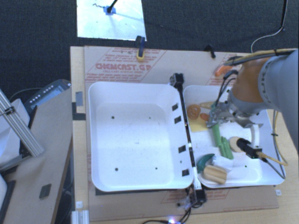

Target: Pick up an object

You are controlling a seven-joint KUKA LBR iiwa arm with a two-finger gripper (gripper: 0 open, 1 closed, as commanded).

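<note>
A yellow clamp [140, 56] sits at the bench's [117, 66] far edge, a silvery sheet [110, 13] on the dark floor beyond.

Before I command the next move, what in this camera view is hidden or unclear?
- Claw: finger state is unclear, hidden by the wrist and clutter.
- Orange food pieces: partly covered by the claw.
- Orange object behind the right bin: partly hidden by the arm.
</note>
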